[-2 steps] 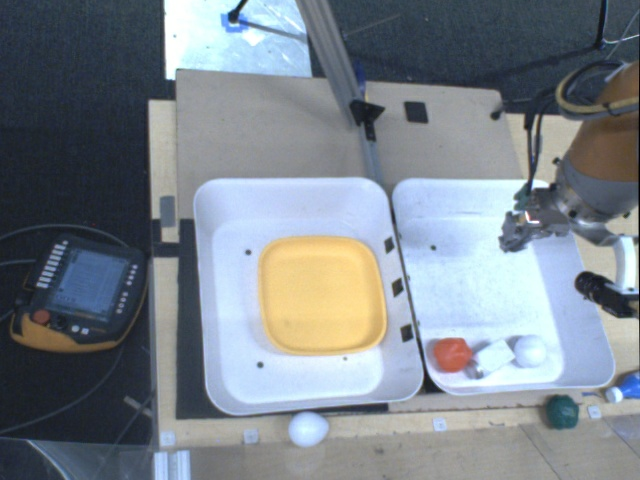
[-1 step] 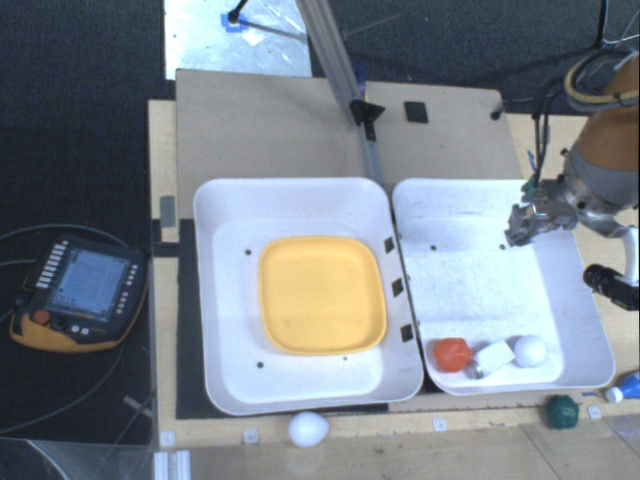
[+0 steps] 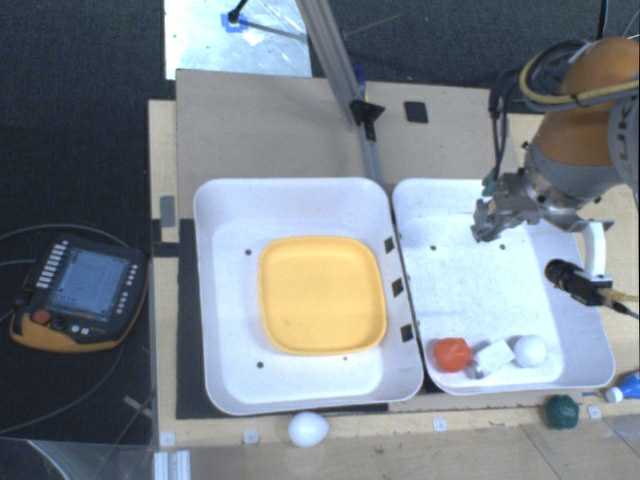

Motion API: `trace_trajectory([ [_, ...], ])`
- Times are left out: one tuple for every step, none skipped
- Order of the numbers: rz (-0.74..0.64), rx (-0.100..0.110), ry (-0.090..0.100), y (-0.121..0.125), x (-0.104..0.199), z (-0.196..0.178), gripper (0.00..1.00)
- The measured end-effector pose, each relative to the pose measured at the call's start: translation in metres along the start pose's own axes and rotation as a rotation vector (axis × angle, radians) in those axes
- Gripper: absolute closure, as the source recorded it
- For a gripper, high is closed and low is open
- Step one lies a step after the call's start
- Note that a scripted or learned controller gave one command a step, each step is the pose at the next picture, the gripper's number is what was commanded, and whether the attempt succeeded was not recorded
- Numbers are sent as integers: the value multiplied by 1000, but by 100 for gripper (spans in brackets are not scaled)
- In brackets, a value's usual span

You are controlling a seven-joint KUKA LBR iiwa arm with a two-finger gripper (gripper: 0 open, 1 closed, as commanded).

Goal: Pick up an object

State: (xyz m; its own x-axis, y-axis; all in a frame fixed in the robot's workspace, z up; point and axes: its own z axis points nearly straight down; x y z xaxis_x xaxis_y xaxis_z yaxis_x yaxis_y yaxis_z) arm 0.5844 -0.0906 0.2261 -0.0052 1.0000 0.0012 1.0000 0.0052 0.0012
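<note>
You see the gripper (image 3: 487,226) above the far part of the right bin (image 3: 470,288); whether it is spread or pressed together cannot be told. The pickable objects lie along that bin's near edge: an orange object (image 3: 450,354), a small white block (image 3: 492,356) beside it, and a white ball (image 3: 529,350). A yellow plate (image 3: 322,294) fills the middle of the left bin (image 3: 225,268). A white egg (image 3: 308,429) and a green ball (image 3: 561,411) lie outside the bins, on the bench.

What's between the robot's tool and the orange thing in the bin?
Just bare white bin floor in the camera view. The tool hangs over the right bin's far part, and the orange object sits by the near edge.
</note>
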Motion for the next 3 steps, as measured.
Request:
trace_trajectory([
  [0,0,0,-4,55,-11,100],
  [0,0,0,-9,110,-18,100],
  [0,1,0,-24,158,-20,100],
])
